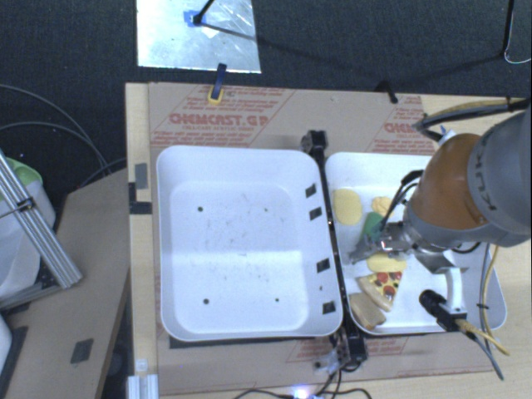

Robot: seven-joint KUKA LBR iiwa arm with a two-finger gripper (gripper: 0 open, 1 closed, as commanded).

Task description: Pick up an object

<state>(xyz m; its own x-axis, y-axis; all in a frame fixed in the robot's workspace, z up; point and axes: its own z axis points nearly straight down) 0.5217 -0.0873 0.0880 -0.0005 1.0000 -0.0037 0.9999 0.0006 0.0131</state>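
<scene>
While the grey arm's two-finger gripper (368,248) hangs low in the right white bin (359,166), its grip unclear, a pizza-slice toy (381,285) lies just below; it should centre over one item before closing.

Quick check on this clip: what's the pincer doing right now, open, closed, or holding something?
Pincer: down in the right bin among the toy food, by the pizza slice; open or closed cannot be told, and no held object is visible.
</scene>
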